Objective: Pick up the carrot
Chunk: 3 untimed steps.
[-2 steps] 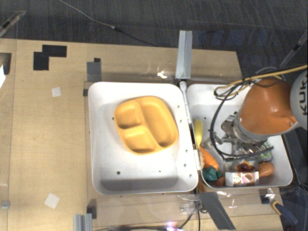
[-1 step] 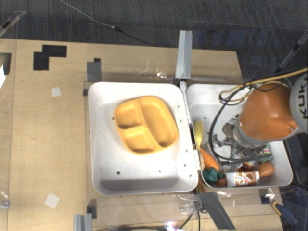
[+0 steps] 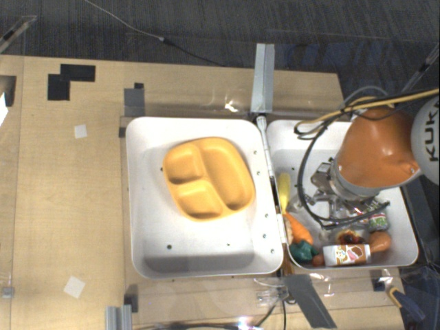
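The carrot is a small orange piece lying near the left wall of the right bin, toward its front. The arm's orange band and wrist hang low over the middle of that bin, and the gripper sits under them, to the right of the carrot among cables. The wrist covers its fingertips, and nothing shows between them.
A yellow divided plate lies in the left bin. Around the carrot are a yellow item, a green item, a white labelled bottle, a brown item and a dark red item. Black cables loop over the right bin.
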Available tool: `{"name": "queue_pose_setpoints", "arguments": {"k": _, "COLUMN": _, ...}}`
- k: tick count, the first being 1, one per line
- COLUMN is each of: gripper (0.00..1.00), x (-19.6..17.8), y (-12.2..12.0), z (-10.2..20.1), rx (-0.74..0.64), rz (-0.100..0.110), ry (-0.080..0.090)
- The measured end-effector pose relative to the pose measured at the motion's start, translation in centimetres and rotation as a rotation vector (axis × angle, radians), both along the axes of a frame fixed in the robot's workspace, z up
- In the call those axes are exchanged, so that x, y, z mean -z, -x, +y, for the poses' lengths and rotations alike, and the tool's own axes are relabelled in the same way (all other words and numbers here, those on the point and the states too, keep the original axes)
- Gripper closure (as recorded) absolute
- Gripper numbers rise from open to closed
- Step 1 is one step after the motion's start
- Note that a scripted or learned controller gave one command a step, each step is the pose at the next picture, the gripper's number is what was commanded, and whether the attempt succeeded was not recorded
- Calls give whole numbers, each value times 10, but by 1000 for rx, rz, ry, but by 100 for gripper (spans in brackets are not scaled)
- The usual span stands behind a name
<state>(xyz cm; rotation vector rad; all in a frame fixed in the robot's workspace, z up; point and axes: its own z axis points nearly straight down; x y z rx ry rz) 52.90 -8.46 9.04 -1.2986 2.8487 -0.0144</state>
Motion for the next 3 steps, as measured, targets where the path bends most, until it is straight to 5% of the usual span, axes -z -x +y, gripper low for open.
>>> {"name": "queue_pose_setpoints", "arguments": {"k": 1, "gripper": 0, "x": 0, "y": 20, "z": -5, "rx": -23, "rz": -11, "ry": -3}}
{"name": "queue_pose_setpoints", "arguments": {"k": 3, "gripper": 0, "x": -1, "y": 23, "z": -4, "rx": -54, "rz": -13, "ry": -1}}
